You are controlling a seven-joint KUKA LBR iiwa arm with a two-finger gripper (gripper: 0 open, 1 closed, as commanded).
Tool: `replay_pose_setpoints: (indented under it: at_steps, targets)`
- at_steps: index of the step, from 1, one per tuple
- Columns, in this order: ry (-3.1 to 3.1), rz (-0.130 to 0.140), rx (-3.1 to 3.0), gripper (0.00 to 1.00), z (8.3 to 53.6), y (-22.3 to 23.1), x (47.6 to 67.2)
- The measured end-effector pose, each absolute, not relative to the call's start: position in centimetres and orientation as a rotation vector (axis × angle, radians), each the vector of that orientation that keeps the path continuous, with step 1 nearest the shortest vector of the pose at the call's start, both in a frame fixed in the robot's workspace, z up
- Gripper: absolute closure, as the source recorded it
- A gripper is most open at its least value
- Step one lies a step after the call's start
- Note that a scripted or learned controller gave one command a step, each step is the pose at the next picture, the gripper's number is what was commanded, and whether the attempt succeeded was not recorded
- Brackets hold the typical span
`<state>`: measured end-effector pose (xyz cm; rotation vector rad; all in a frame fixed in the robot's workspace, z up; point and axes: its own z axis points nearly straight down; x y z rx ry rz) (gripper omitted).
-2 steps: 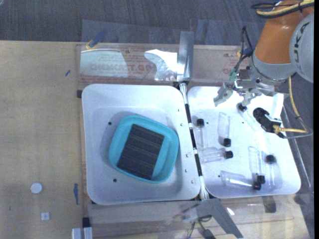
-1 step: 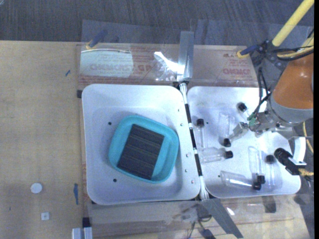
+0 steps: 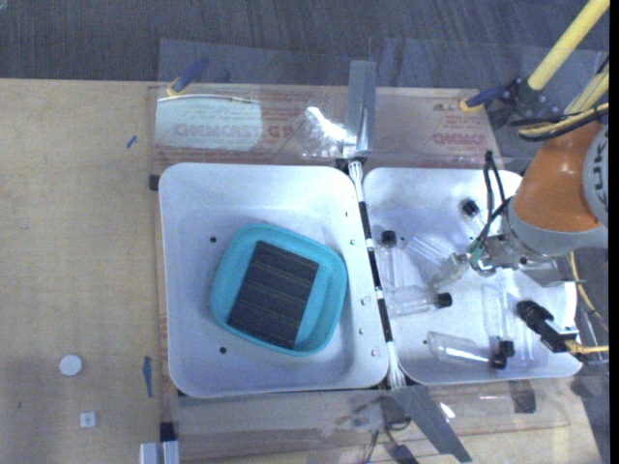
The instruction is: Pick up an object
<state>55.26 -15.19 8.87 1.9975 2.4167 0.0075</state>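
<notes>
camera view: left bin [image 3: 184, 259] of smooth white plastic bears a rounded teal tray [image 3: 232, 264] with a dark ribbed slab [image 3: 274, 293] inside; right bin [image 3: 416, 196] holds clear tubes with black caps [image 3: 418, 302], strewn about; gripper [image 3: 462, 259] hangs low among them, one tube just beside it; its grip, cannot tell; nothing visibly held.

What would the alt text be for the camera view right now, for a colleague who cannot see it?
The grey arm with its orange band reaches into the right bin, its gripper low among several clear plastic vials with black caps. The left bin holds a turquoise tray with a dark ribbed block in it.
</notes>
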Motion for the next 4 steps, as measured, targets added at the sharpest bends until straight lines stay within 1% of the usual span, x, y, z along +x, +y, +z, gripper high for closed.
replay_pose_setpoints:
  at_steps: [1, 2, 3, 4]
  targets:
    - [2.390, 0.010, 2.026, 0.00, 8.9, -10.1, 60.5]
    - [2.479, 0.000, 1.931, 0.00, 14.1, -12.7, 53.1]
    - [2.512, 0.006, 1.873, 0.00, 8.9, -14.3, 58.7]
    - [2.539, 0.002, 1.839, 0.00, 8.8, -20.1, 62.7]
